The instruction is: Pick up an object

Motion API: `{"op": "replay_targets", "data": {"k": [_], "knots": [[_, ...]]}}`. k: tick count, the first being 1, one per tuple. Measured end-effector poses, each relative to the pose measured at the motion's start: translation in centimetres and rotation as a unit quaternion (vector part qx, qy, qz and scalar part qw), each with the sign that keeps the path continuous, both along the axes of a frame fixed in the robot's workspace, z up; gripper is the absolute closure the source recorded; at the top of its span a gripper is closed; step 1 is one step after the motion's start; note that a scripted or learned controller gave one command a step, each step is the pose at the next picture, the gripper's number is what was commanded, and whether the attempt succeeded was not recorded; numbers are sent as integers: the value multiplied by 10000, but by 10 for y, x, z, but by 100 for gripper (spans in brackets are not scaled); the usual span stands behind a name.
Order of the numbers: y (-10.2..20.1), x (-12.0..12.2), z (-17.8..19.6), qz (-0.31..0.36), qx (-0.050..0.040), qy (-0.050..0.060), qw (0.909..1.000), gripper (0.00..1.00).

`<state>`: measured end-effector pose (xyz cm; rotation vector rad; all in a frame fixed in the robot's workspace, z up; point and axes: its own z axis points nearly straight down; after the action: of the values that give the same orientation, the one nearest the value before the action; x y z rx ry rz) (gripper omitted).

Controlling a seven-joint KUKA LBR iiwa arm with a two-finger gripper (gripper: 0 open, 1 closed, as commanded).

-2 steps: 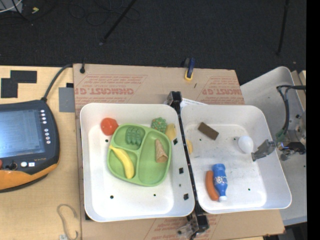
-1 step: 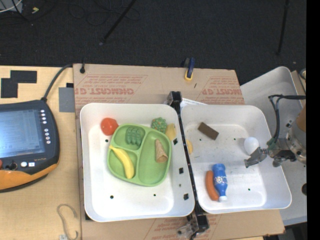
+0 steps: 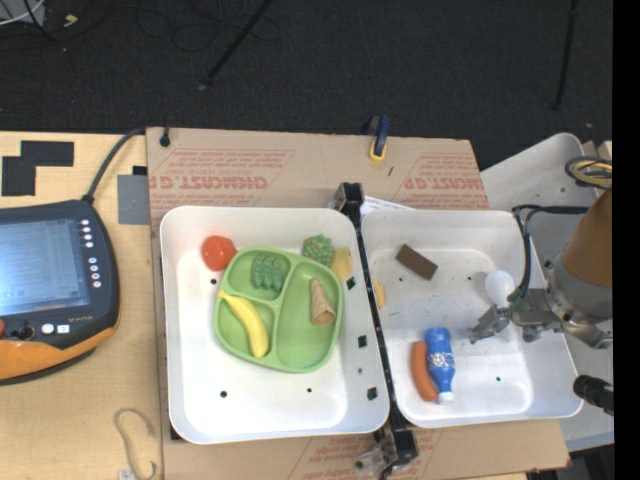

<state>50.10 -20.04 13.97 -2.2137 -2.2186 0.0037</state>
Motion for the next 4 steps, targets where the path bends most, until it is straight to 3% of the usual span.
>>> {"op": "replay_targets", "data": {"k": [1, 2, 4], "knots": [[3, 0, -53, -7, -7, -13, 10000, 0], [1, 0, -41, -29, -6, -15, 10000, 100], [-3, -6, 48, -28, -22, -43, 10000, 100]]}}
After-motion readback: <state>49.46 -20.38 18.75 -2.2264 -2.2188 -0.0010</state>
